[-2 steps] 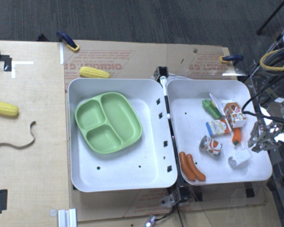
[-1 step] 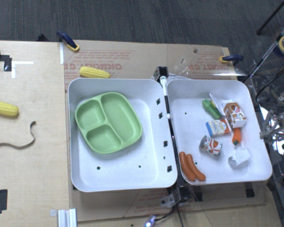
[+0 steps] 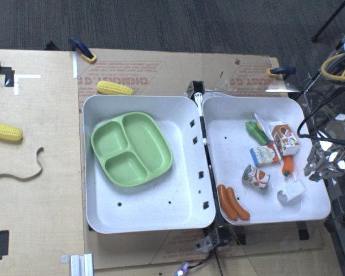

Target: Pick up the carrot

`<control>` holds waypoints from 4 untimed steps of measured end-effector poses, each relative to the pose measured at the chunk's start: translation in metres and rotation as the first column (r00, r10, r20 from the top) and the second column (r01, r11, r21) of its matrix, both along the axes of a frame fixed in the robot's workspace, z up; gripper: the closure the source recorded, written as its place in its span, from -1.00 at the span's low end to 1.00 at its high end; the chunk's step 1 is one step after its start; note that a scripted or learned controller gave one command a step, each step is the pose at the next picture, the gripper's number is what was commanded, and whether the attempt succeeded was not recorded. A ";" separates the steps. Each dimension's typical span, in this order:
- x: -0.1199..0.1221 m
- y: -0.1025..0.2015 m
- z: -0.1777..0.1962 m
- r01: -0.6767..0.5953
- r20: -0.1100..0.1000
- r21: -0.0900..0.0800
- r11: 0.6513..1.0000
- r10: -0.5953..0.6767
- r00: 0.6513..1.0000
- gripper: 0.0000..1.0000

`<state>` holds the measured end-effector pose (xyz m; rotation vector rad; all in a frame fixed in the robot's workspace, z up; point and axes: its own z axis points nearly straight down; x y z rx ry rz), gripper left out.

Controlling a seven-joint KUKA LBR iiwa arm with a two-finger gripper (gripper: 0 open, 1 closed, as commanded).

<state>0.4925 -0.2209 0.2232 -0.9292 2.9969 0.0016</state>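
A: Carrot [image 3: 287,165] location?
B: Right bin [image 3: 230,117], near its right wall, just beside the small carton [image 3: 285,139].
A: Tool [image 3: 325,167] state?
B: Outside that wall; opening cannot be determined.

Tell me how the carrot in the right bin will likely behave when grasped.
The carrot looks like a small, smooth toy, so probably light, stiff and somewhat slippery. Its rounded, tapered shape may let it roll or squirt out of a pinch. It lies against the small carton, which could get nudged.
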 end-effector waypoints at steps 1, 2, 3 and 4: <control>-0.004 0.000 -0.020 0.220 -0.001 0.000 0.975 -0.220 0.975 1.00; 0.003 -0.001 0.049 0.005 0.003 -0.001 1.000 -0.005 1.000 1.00; 0.002 0.002 -0.012 0.250 -0.001 -0.001 0.968 -0.250 0.968 1.00; -0.004 -0.001 0.063 0.041 0.003 -0.001 0.999 -0.041 0.999 1.00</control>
